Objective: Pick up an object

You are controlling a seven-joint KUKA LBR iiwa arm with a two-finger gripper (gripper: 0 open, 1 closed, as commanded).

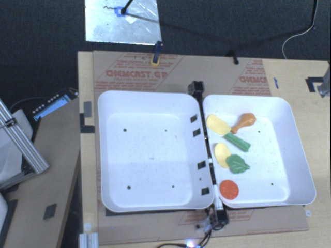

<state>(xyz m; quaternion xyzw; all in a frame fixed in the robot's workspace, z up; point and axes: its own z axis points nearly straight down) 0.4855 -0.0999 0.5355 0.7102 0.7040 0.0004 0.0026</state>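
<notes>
Right bin (295,138) holds all candidate objects, clustered along its left side near the divider: orange drumstick-shaped piece (244,122), yellow piece (218,124) just left of it, green stick (238,141) below, a second yellow piece (222,154) touching a green leafy piece (238,164), and a red-orange disc (229,189) near the front wall, apart from the rest. Left bin (150,149) carries nothing. State of the end effector: cannot tell. Judged step: before approach, nothing grasped yet. Next move calls for choosing a target; the disc looks least crowded, so descend there, clear of the wall.
</notes>
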